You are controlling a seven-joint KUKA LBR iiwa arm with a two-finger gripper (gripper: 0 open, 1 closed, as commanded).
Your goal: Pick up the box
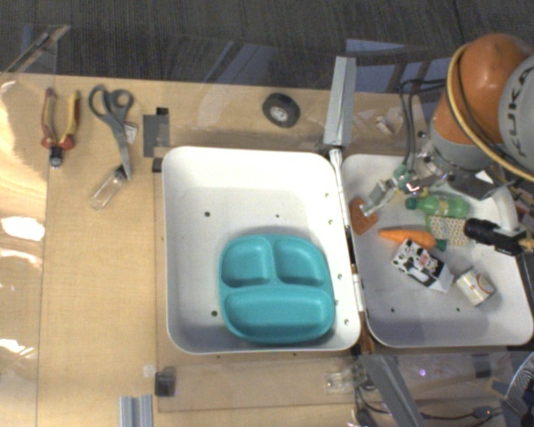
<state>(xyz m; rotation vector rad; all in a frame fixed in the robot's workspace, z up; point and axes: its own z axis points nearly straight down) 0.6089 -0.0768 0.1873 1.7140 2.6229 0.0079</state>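
The box [418, 263] lies mid-floor in the right bin [445, 327], with bare floor toward the bin's near rim, a carrot [408, 236] just behind it, and the gripper [408, 183] hovering above the bin's far part.

A robotics lab or workshop bench

A plywood bench [89, 265] is seen, on which two shallow white bins [187, 238] are set side by side between metal brackets [341, 100]. Hand tools are laid out at the far left: red-handled pliers [58, 124], scissors [116, 118] and a roll of black tape [281, 109]. A grey industrial arm with an orange band [489, 69] and trailing cables is mounted at the right, over grey carpet [205, 7].
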